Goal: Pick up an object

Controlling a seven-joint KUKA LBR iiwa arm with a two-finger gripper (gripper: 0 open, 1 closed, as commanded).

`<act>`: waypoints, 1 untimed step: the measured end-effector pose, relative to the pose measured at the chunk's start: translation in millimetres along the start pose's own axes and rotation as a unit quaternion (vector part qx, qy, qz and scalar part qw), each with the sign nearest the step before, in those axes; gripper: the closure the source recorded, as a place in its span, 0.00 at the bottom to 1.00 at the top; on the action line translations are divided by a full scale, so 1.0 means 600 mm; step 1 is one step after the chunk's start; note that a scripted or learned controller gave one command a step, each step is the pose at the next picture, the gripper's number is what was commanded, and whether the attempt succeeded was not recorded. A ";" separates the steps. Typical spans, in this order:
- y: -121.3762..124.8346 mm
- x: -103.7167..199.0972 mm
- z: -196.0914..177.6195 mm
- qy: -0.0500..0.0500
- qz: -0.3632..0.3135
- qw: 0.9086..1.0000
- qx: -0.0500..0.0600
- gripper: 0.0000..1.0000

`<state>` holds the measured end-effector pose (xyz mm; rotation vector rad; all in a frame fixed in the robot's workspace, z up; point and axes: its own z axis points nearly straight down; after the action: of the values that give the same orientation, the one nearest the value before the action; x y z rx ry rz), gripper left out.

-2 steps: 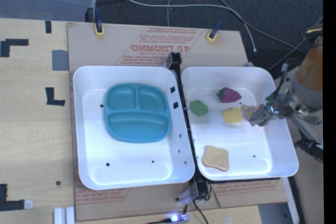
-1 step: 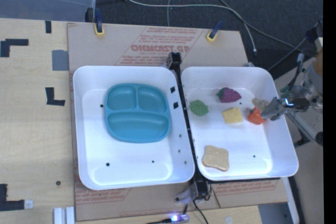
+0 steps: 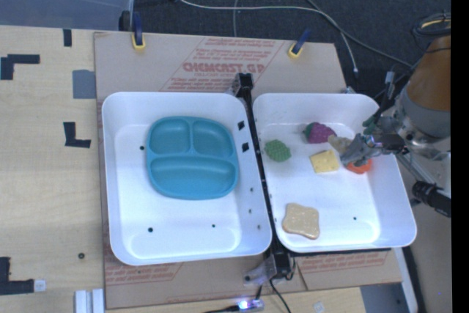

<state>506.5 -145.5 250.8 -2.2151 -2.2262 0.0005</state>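
Observation:
The right bin holds several small items. A purple grape bunch lies near its far side, a green piece at its left wall, a yellow block in the middle, and a tan slice near the front. An orange object lies by the right wall, mostly covered by my gripper, which hangs low right over it and just right of the yellow block. The arm reaches in over the bin's right rim.
A blue divided plate lies in the left bin. Black clips sit on the rims between the two bins. Cables run across the dark floor behind the bench.

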 end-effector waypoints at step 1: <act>0.023 0.081 0.025 0.000 0.000 1.000 0.001 1.00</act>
<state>520.1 -96.9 235.8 -2.2127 -2.2254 0.0023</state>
